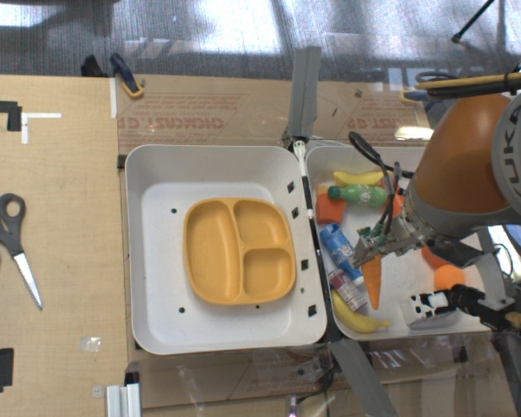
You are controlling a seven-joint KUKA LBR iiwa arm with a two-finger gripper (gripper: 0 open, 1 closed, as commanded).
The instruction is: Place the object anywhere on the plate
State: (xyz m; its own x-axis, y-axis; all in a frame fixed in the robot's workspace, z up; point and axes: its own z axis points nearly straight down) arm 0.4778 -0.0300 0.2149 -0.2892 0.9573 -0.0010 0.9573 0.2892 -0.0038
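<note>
Camera view: arm over the right bin (417,324), gripper (369,248) low among toys beside the orange carrot (372,282); its grasp can't be judged. Yellow plate (240,250) sits in the left bin (156,233).

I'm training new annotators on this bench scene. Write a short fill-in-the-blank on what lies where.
1. The yellow plate lies in the ___ bin.
2. The plate has ___ compartments.
3. The gripper is over the ___ bin.
4. The scissors lie on the bench, ___ of both bins.

Missing words: left; three; right; left
</note>
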